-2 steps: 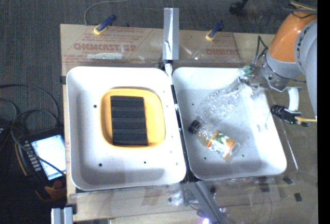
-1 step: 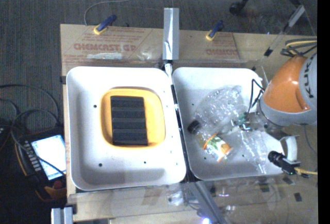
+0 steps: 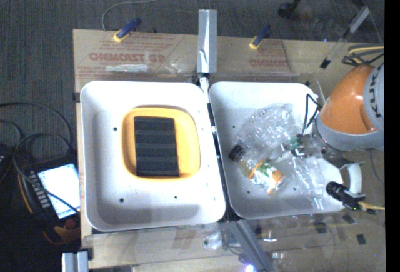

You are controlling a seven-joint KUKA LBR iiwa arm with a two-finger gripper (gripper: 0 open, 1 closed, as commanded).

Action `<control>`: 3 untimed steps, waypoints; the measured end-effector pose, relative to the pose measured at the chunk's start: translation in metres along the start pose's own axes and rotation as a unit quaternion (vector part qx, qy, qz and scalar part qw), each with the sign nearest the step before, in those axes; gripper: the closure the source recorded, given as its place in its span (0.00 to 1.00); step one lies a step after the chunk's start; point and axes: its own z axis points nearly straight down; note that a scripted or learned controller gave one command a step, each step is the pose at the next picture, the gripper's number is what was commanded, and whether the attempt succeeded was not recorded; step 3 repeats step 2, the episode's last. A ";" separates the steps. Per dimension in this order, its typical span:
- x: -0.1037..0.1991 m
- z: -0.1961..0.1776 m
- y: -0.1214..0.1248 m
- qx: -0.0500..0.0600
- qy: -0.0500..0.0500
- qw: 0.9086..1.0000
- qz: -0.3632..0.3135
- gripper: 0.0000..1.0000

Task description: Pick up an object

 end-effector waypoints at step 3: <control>0.044 -0.067 0.064 0.008 0.000 0.999 0.032 1.00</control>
